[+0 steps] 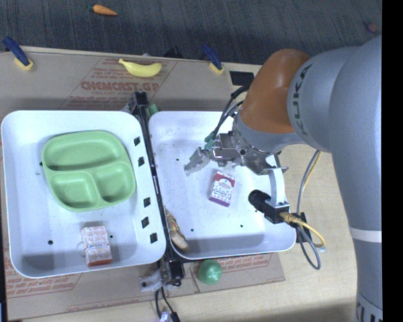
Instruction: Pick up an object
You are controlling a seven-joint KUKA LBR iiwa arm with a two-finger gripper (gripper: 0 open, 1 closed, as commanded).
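Hovering my pincer (196, 158) over the right bin (188, 243), fingers spread and holding nothing.

My pincer tips sit at about 10 o'clock from the small red-and-white packet (222, 188), near it but not touching; packet lies flat on the bin floor around bin center. A small tan item (174, 233) lies at the right bin's 7 o'clock corner against the divider. The left bin (13, 186) holds a green divided tray (88, 168) up toward 12 o'clock and a red-and-white box (96, 244) at 6 o'clock. On the tabletop (67, 86): a yellow banana (140, 66) at 12 o'clock above the bins, a green ball (209, 272) at 6 o'clock below the right bin.
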